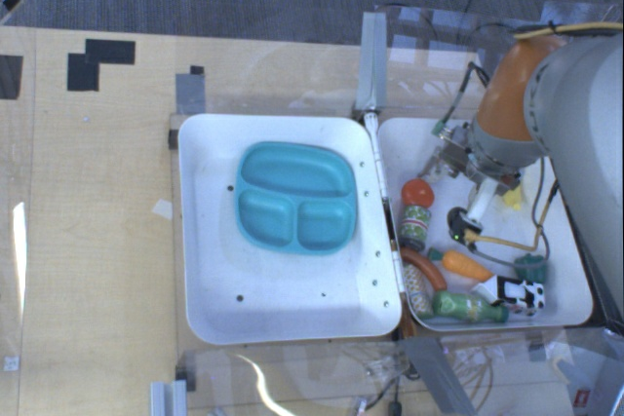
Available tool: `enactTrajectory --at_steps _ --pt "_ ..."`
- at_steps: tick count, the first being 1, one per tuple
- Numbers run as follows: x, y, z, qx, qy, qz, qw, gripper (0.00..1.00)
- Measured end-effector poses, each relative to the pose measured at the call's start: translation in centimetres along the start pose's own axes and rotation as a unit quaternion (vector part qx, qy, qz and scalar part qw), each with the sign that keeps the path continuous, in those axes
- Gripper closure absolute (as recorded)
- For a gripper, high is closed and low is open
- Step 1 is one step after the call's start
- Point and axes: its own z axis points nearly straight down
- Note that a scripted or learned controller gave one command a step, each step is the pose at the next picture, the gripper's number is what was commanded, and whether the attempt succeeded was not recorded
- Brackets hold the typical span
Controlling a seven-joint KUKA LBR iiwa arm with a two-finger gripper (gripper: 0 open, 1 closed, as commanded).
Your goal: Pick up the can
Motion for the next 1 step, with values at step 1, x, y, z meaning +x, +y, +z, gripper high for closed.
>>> enactTrajectory --at_steps 1 --pt "1.70 4.96 0.14 0.008 -0.003 0.022 0.9997 0.00"
